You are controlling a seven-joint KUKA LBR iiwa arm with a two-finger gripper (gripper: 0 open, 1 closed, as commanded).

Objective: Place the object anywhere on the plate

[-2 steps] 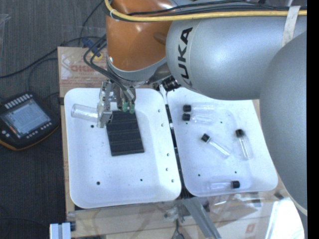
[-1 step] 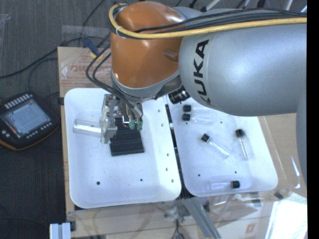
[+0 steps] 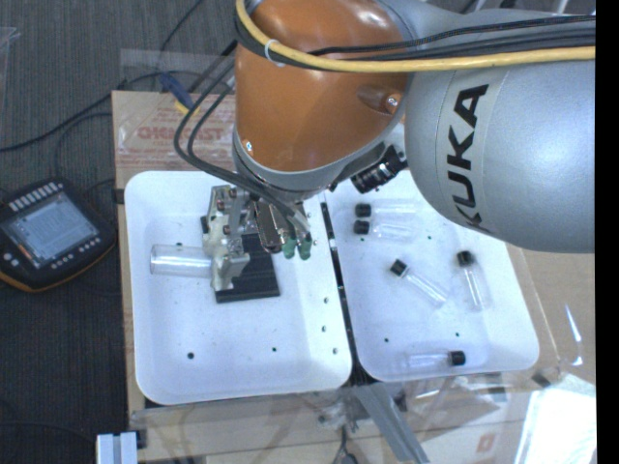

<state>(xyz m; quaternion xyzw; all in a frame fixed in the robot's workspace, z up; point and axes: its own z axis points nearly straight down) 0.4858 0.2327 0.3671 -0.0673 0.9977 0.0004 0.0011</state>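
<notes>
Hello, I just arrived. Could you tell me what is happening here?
A KUKA arm reaches in from the right, with its gripper low over the left bin. Below it lie a black plate and a clear vial. More black-capped vials lie in the right bin.

Arm: smooth grey casing, black "KUKA" lettering on its side. Glossy orange band above the wrist, domed. Yellow cable and black cables run along the casing; another black cable loops beside the band. Hand: bare metal parts, green-tipped fittings.
</notes>
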